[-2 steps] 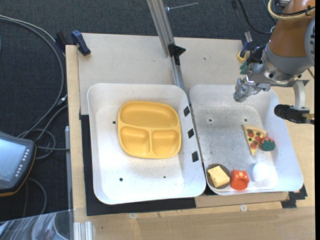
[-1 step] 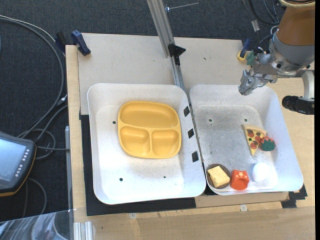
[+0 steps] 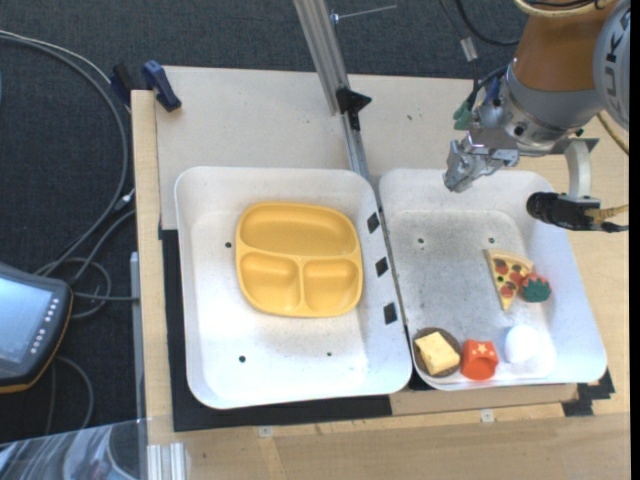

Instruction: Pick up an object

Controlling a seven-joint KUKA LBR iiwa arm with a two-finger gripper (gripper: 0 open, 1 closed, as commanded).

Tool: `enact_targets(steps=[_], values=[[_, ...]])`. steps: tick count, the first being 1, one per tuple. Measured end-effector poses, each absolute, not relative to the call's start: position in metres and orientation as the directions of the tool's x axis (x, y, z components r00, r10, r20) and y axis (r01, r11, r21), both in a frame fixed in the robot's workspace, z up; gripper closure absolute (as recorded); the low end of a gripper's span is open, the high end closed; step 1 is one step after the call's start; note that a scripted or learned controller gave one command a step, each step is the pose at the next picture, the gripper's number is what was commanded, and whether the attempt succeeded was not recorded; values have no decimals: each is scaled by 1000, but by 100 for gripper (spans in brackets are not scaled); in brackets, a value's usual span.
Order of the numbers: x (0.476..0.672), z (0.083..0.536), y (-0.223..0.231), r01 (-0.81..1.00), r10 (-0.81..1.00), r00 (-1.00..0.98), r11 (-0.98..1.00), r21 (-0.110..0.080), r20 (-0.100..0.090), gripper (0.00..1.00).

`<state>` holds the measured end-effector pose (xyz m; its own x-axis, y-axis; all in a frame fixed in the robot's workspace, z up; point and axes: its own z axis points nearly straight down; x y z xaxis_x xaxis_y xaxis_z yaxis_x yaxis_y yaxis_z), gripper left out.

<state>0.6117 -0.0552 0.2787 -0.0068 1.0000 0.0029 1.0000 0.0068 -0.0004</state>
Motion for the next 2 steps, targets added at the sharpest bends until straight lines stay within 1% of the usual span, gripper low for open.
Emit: enact_targets(steps=[2], values=[[581,262,59,1000,1000,-7,7,-4,3,100]])
